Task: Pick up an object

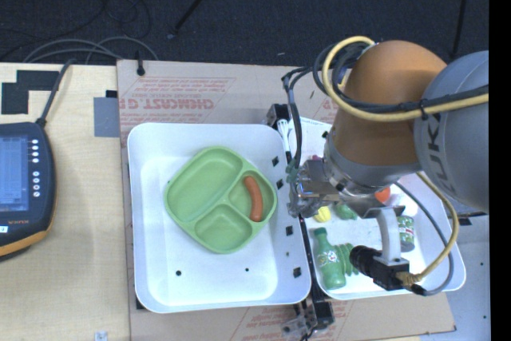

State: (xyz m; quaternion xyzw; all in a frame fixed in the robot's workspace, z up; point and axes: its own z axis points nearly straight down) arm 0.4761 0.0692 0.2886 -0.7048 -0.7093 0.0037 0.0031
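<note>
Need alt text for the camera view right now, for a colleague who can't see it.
The grey and orange arm reaches over the right bin, above a green bottle and small items. The left bin holds a green divided plate with a sausage in one compartment.

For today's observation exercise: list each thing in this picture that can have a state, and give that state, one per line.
Green divided plate: flat in the left bin, upright.
Sausage: lying in the plate's right compartment.
Green bottle: lying on its side in the right bin.
Arm: reaching over the right bin.
</note>
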